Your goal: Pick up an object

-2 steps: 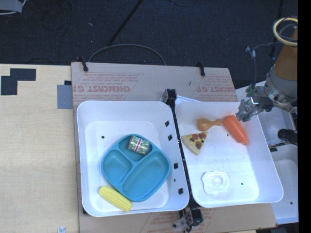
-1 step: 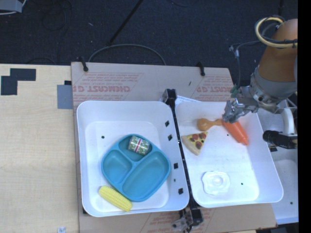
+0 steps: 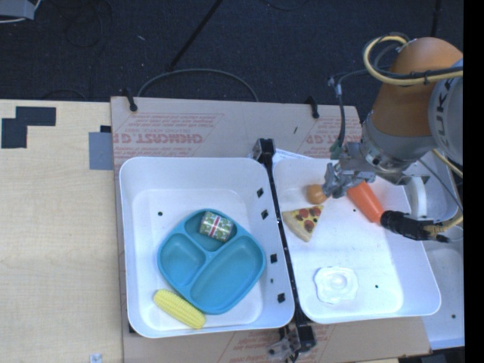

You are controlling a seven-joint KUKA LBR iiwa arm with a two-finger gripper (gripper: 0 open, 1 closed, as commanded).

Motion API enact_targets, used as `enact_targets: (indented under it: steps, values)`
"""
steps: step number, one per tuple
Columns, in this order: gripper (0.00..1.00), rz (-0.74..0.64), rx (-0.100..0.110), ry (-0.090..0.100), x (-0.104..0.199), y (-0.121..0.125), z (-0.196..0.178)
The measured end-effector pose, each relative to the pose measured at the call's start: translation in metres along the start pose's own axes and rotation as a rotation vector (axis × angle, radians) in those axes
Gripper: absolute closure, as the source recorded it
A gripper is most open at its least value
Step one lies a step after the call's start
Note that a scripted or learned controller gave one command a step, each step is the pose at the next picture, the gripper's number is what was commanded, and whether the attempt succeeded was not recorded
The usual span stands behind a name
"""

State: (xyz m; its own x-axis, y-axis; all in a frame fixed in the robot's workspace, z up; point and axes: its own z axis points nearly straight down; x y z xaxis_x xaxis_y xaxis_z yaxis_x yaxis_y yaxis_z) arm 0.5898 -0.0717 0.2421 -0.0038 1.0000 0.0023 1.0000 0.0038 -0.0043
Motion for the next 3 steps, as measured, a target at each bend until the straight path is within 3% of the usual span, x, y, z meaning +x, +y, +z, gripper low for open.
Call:
enact_targets:
  steps: [3]
  values:
    - [1.00,-0.001,0.001,-0.001,0.153,-0.020,-0.008]
